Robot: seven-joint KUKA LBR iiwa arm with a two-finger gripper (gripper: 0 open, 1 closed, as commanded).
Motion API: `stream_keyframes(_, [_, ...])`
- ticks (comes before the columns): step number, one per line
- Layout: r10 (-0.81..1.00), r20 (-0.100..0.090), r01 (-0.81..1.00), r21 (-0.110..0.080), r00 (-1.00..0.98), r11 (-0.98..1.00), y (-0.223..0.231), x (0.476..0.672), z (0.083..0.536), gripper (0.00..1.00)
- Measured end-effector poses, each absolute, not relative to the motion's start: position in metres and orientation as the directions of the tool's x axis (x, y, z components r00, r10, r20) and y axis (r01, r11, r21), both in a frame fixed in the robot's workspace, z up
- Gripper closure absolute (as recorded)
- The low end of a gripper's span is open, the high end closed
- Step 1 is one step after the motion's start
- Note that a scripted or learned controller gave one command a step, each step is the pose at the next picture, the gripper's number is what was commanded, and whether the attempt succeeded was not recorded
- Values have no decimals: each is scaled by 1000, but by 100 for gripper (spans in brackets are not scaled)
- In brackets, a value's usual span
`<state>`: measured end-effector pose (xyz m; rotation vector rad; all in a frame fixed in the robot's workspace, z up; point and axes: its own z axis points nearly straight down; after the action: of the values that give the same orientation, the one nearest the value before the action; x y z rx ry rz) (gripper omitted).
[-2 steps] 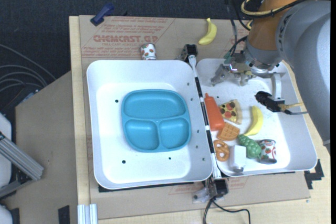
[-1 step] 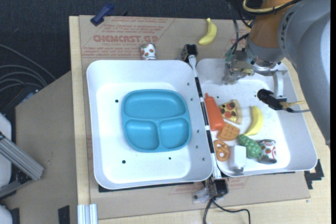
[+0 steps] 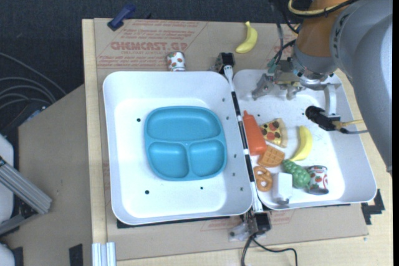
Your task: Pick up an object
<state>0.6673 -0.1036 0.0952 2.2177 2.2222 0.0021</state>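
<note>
tool (image 3: 277, 88) over R bin (image 3: 355, 165); toys inside | L bin (image 3: 118, 134): blue tray (image 3: 184, 141)

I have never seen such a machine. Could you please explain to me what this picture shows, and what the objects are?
One camera looks down from above at a bench. The large grey machine with an orange band on the right is a robot arm. Its two-finger gripper hovers at the far end of the right white bin; I see nothing between its fingers. That bin holds toy food: an orange carrot-like stick, a pizza slice, a yellow banana, a waffle, a pretzel and a green piece. The left white bin holds a blue divided plate. A second banana lies on the bench beyond the bins.
</note>
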Motion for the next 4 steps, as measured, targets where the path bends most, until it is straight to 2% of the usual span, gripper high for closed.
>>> stream_keyframes(1, [1000,-1,1000,5,-3,3,-103,668,106,100])
stream_keyframes(2, [1000,-1,1000,4,-3,3,-103,668,105,0])
stream_keyframes(3, [1000,0,1000,-3,0,0,-110,666,85,0])
stream_keyframes(4, [1000,0,1000,0,-1,1,-109,667,95,100])
